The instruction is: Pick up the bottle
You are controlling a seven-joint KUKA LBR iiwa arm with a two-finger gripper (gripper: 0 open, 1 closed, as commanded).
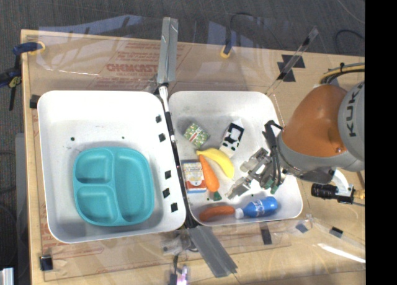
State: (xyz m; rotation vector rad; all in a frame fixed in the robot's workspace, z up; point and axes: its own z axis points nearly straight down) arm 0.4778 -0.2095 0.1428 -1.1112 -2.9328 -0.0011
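Note:
The bottle [260, 207] is blue with a white cap end and lies on its side near the front wall of the right bin [214, 101]. My gripper [239, 189] hangs just above and to the left of it, fingers pointing down-left over the bin floor. Its fingers stand slightly apart with nothing between them. The bottle lies apart from the fingertips, right below the gripper body.
In the right bin lie a banana [218, 160], a carrot [209, 176], a red sausage [216, 213], a small carton [195, 177], a green packet [196, 134] and a black-and-white box [232, 137]. A teal divided plate [113, 185] sits in the left bin [62, 116].

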